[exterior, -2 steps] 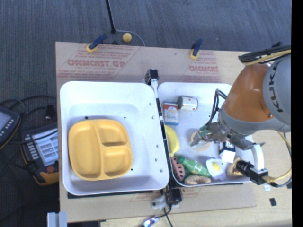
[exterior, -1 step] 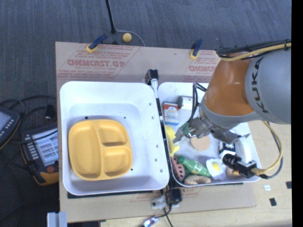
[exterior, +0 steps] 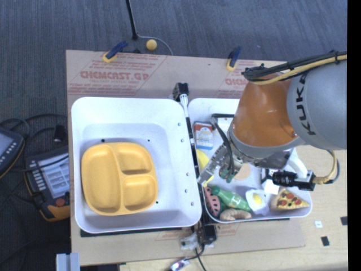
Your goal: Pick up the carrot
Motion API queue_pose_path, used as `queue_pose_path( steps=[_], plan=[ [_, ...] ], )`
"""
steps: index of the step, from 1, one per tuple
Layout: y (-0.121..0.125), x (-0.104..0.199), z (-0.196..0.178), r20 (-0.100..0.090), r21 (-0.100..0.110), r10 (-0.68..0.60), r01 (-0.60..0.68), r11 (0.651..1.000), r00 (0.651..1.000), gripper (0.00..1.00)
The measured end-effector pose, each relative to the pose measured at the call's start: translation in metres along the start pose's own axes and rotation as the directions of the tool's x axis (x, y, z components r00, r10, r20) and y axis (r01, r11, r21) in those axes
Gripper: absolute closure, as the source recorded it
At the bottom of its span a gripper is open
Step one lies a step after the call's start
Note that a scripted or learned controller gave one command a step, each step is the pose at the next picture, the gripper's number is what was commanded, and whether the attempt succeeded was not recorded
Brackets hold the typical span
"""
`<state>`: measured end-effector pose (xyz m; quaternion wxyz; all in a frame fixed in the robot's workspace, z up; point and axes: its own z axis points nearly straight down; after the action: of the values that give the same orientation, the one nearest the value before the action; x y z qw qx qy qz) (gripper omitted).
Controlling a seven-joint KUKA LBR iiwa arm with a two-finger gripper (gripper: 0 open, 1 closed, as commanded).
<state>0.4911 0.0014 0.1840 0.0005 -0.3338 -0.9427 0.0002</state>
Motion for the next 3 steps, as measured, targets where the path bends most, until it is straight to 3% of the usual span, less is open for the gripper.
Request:
queue_pose_path(
  steps=[1,2,3],
  plan=[
    [0.034,0.037,-0.046,0.001,-0.001,0.022,-0.022,1.0,1.0,1.0],
    [0.064,0.061,-0.074,0.002,-0.001,-0.478,0.478,0.878,0.878,1.0],
    [0.089,0.08,0.059,0.008,-0.004,-0.57,0.57,0.822,0.822,1.0]
  ],
)
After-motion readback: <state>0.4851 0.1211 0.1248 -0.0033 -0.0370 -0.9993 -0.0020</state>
